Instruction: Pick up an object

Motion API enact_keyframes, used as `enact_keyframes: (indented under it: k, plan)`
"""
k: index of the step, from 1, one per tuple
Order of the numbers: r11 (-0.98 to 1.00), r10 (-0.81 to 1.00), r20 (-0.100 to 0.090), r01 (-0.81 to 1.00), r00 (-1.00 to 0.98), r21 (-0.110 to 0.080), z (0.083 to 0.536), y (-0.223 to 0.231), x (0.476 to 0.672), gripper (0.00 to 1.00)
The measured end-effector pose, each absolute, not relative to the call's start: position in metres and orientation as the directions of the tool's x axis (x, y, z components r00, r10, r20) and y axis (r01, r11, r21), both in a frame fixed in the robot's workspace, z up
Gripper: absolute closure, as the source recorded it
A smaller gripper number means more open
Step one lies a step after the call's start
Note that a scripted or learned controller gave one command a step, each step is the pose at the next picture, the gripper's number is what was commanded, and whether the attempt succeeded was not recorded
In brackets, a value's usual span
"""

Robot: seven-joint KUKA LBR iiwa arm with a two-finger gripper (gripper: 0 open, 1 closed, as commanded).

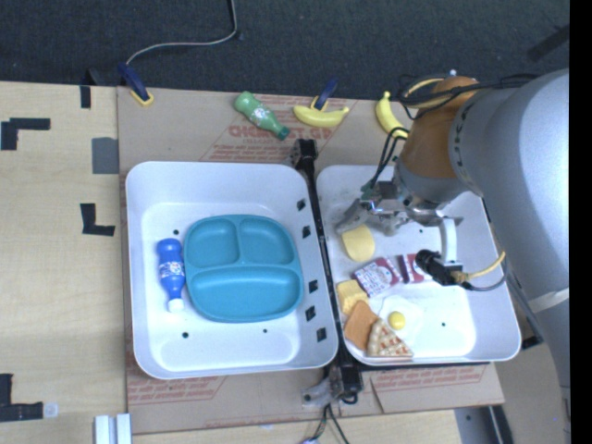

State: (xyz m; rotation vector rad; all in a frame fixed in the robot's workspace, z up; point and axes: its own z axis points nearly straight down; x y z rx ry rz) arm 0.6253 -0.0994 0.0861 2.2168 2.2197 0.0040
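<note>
The hand (368, 213) is lowered, fingers spread and gripping nothing, above the yellow block (359, 242) at frame centre-right, apparently for grasping.

A robotics lab test bench — a grey industrial arm (518, 155) reaches over two shallow white bins (148, 248) set on cardboard sheeting (213, 132) atop a pale wooden table (55, 276), with black tape marks (23, 132), blue clamps (137, 83) and a loose cable (199, 40) across dark carpet (370, 17) — toy food fills one bin
</note>
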Motion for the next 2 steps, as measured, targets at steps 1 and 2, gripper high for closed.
enact_keyframes:
  k: [1, 2]
  plan:
    - [0.000, 1.000, -0.002, 1.000, 0.000, 0.004, 0.0862, -0.0978, 0.6149, 0.00]
    - [0.000, 1.000, -0.002, 1.000, 0.000, 0.002, 0.0950, -0.0977, 0.6143, 1.00]
